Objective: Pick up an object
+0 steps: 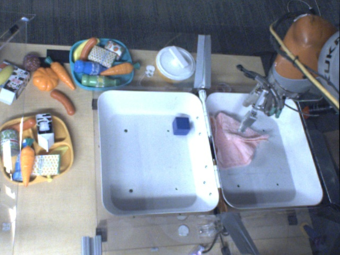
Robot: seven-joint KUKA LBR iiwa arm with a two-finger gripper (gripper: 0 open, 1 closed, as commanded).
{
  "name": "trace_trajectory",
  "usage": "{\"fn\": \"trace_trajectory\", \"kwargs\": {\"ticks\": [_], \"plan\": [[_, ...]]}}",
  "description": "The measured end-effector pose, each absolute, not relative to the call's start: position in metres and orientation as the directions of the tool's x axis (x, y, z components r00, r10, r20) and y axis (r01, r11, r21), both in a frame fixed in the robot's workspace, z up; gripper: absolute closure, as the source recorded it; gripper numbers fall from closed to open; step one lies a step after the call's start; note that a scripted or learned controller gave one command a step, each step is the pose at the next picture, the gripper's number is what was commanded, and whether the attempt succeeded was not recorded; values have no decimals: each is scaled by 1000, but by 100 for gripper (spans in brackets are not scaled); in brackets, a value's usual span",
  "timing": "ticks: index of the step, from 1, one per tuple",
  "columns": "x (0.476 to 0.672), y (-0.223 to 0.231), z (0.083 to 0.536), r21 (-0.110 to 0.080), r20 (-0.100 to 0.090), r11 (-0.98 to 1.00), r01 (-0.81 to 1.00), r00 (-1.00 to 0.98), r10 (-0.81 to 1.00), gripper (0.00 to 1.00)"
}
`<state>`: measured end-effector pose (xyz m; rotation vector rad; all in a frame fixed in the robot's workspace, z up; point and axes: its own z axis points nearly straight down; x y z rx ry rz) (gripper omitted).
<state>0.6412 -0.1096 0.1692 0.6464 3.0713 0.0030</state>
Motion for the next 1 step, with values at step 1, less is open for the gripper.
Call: {"fn": "trace_trajectory", "kwargs": {"ticks": [1], "plan": [[661, -132, 235, 3, -5, 838, 546, -838, 546, 0]]}}
